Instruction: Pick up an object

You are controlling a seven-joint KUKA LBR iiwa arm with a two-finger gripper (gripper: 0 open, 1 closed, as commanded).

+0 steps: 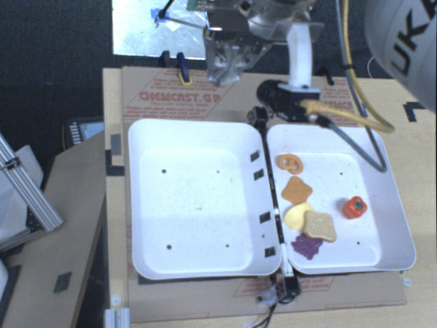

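Purple piece (306, 247) lies half tucked under toast slice (319, 225).

You have two bins side by side on the tabletop (82, 183). In the right bin (382, 183), along its left wall from back to front, lie a pretzel (289, 162), a cookie (296, 190), a lemon slice (296, 216), a bread slice (319, 226) touching it, and grapes (306, 247). A tomato (354, 208) sits nearer the right wall. The tool (222, 65) hangs behind the left bin (191, 197).
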